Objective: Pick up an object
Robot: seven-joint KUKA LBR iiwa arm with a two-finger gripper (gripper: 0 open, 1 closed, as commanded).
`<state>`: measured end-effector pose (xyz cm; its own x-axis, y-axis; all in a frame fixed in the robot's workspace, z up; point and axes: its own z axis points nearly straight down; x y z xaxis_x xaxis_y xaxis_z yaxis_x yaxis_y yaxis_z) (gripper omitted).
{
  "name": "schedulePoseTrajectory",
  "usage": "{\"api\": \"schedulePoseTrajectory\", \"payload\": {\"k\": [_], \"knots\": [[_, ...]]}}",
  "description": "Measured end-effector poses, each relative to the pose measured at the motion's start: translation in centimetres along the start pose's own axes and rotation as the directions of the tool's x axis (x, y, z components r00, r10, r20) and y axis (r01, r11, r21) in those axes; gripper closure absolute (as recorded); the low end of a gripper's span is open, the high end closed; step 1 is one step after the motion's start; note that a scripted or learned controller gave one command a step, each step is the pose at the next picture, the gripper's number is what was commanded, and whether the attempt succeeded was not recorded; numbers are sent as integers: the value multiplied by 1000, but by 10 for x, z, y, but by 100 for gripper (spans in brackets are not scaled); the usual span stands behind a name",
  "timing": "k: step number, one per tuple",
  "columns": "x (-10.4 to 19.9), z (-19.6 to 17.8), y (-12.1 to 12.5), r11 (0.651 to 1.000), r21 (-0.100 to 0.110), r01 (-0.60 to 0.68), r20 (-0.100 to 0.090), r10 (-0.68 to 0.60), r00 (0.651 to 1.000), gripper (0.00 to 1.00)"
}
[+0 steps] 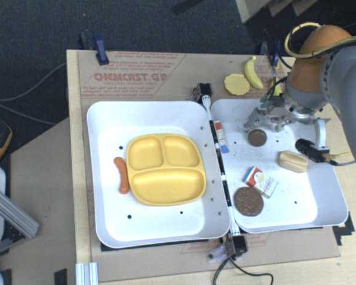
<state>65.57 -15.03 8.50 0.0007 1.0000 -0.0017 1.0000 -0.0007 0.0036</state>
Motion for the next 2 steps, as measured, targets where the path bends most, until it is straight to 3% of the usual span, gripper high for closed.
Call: {"api": "schedulePoseTrajectory", "payload": {"k": [1, 2], "knots": [[27, 0, -31, 1000, 8, 2, -3, -2, 1000, 0], [2, 0, 13, 1000, -2, 2, 1, -2, 1000, 0]]}}
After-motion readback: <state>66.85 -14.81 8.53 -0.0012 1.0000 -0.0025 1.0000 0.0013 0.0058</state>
